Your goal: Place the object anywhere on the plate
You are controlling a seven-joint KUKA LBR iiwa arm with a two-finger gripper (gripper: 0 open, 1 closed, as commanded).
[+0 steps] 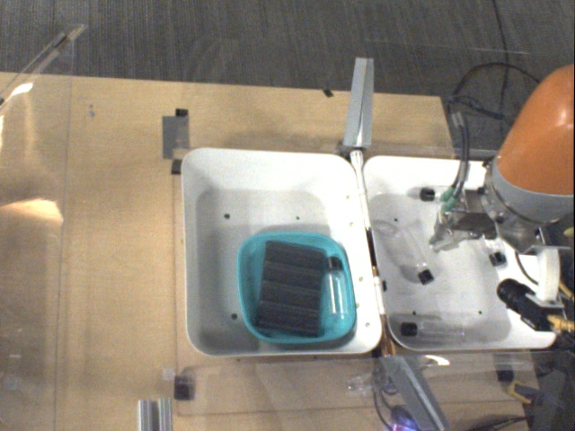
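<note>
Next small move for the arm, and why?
Probably pull back and look for another object: the dark ridged block already lies on the teal plate in the left bin, while the gripper hangs over the right bin.

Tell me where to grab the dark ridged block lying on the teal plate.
Probably from straight above, pincer closing across its two long sides at mid-length: the dark ridged block lies flat on the teal plate, longer than wide, with both long sides exposed.
</note>
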